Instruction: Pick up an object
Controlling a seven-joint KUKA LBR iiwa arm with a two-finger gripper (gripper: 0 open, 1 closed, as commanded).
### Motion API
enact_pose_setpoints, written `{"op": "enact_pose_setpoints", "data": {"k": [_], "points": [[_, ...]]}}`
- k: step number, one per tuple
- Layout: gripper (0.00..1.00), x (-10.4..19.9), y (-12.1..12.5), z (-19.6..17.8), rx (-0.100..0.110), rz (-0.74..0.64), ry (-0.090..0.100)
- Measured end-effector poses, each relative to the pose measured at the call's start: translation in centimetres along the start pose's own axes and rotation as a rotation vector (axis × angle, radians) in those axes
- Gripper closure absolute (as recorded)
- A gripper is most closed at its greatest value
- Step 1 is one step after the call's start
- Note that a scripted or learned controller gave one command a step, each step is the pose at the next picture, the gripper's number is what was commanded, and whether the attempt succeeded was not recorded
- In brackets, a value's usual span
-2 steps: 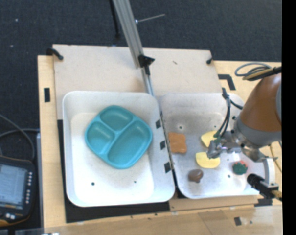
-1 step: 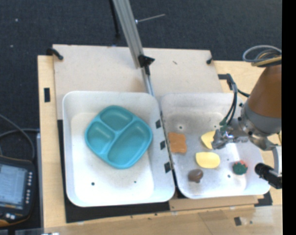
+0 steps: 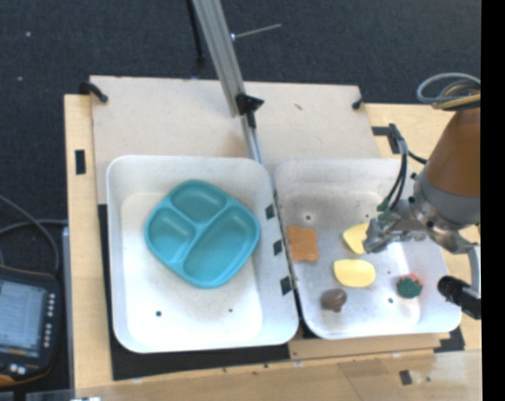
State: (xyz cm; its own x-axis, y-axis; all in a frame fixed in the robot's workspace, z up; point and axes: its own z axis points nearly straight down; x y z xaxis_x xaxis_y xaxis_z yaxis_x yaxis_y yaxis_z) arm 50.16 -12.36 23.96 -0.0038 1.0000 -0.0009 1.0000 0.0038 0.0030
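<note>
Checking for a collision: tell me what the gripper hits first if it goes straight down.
Probably the yellow piece beside the gripper, in the right bin; depth is unclear, so it may meet the bin floor instead.

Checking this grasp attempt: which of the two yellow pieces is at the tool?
The upper yellow piece, touching the tool. The lower yellow piece lies apart, nearer the brown lump.

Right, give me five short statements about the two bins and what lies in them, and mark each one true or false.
1. The blue plate lies in the left bin. True.
2. The brown square lies in the left bin. False: it lies in the right bin.
3. The end effector is over the right bin. True.
4. The green thing lies on the blue plate. False: it lies in the right bin.
5. The plate has one undivided well. False: it has three compartments.
</note>
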Motion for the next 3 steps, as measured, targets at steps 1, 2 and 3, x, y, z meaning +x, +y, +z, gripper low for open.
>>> {"op": "enact_pose_setpoints", "data": {"k": [1,2,3], "points": [[1.0,6.0,1.0,0.5,0.002,-0.004,0.002],[1.0,12.2,2.4,0.3,0.002,-0.006,0.003],[1.0,17.7,2.7,0.5,0.003,-0.004,0.003]]}}
